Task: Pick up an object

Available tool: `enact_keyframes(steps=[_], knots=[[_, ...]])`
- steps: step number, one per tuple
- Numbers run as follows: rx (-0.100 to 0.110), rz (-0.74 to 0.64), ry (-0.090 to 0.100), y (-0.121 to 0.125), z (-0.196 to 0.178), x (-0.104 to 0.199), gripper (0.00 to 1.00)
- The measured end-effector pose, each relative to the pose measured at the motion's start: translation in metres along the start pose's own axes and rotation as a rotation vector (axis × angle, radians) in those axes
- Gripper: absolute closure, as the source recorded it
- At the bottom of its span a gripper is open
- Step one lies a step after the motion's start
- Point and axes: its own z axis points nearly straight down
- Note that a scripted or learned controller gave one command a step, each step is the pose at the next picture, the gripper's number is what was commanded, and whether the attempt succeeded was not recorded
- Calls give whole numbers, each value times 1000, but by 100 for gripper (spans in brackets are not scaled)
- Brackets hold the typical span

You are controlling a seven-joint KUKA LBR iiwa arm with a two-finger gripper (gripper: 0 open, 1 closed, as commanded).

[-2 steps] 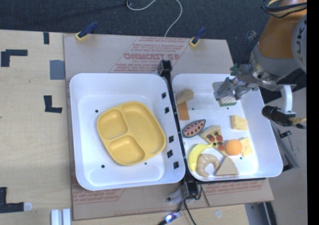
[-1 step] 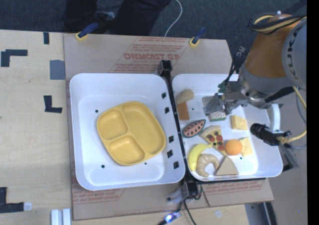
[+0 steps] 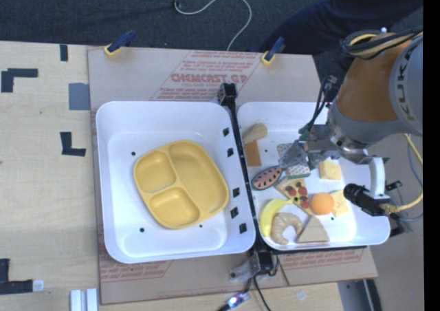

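Two shallow white bins sit side by side on a brown cardboard sheet (image 3: 199, 76) over the pale wooden tabletop (image 3: 41, 165). The left white bin (image 3: 117, 227) holds a yellow three-compartment plastic tray (image 3: 180, 183) near its middle. In the right white bin (image 3: 357, 237), toy foods crowd together: a tan bread roll (image 3: 254, 131) at the far left, a pale croissant (image 3: 283, 223) at the near edge, an orange ball (image 3: 322, 203) to its right, with the grey arm's gripper (image 3: 300, 153) above the bin's middle.
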Motion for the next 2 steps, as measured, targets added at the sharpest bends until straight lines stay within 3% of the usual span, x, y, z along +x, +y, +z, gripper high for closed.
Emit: enact_keyframes(steps=[2], knots=[[-4,-2,0,8,-18,-6,100]])
